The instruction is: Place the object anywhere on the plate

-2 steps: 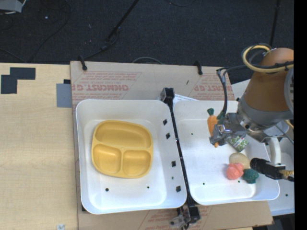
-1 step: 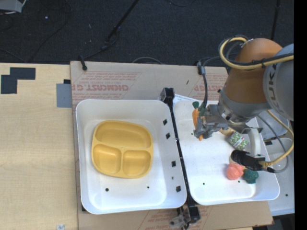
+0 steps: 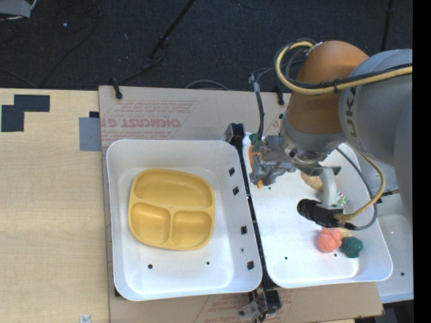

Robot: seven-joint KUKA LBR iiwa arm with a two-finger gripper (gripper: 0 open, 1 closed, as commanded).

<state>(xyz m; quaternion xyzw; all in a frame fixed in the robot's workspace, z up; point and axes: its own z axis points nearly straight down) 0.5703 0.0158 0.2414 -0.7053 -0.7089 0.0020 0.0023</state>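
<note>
One cardboard sheet (image 3: 151, 116), mirrored print, illegible.

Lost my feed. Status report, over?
Gripper low at right bin's left edge. Pink object, green object lie there. Yellow plate waits in left bin.

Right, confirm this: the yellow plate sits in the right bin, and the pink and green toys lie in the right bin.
Not quite. The camera view shows the yellow plate in the left bin; the pink toy and green toy do lie in the right bin.

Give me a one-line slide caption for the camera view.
Grey arm's hand low in the right bin near small toys; yellow divided plate waits in the left bin.
</note>
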